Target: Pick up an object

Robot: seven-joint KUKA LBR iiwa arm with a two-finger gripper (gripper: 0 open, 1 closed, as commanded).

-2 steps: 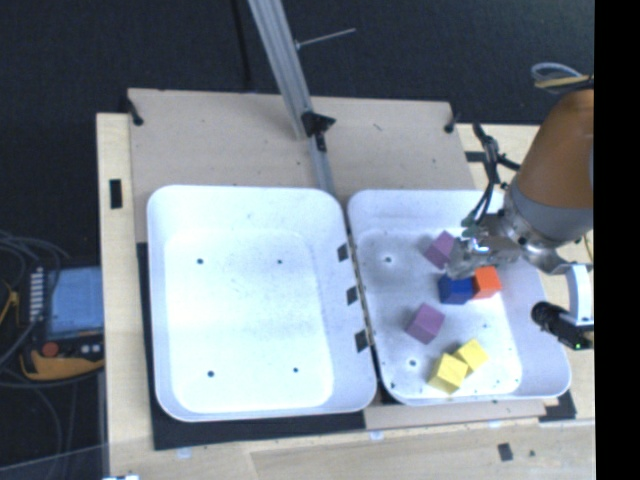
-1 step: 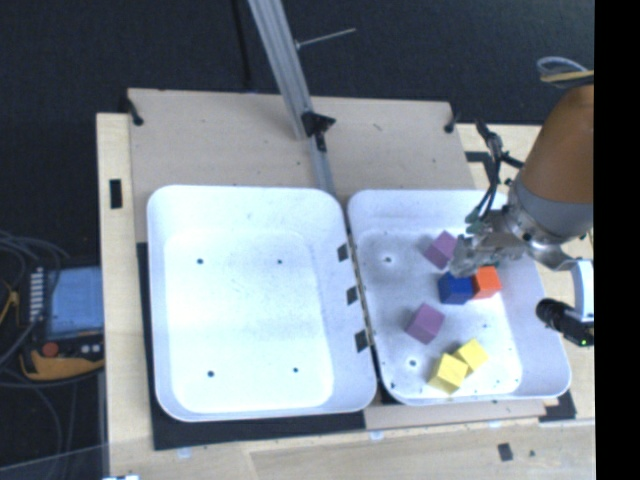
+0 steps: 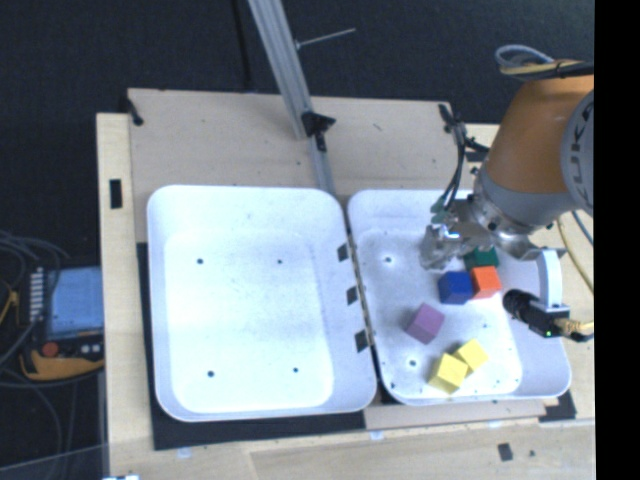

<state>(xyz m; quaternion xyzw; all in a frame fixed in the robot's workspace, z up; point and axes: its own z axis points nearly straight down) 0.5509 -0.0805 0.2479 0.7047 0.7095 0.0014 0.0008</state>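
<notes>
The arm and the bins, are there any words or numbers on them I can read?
No text can be read.
Arm: dark letters at the picture's edge, cut off, unreadable.
Bins: plain white, no writing.
Blue box beside the bench: too blurred to tell.

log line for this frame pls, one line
gripper: low in right bin, fingers unclear | nearest: blue block | also: orange block, purple block, two yellow blocks | grasp: none seen

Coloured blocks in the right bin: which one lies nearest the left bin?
The purple block. It sits alone toward the dividing edge; the blue block and the others lie farther right.
</notes>
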